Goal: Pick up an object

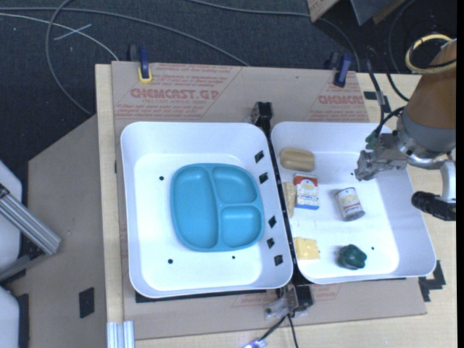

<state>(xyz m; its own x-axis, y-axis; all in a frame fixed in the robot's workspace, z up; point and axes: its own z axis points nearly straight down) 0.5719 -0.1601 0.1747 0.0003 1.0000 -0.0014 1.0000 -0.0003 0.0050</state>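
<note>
Viewed from above, the hand (366, 167) is hovering over the upper right of the right bin (406, 256); whether it is spread or pressed together cannot be told. A small can (349, 203) is lying just below-left of it, beside a carton (307, 192), a tan block (297, 159) and a green lump (352, 257). A blue divided tray (216, 206) is sitting in the left bin (145, 194).
</note>
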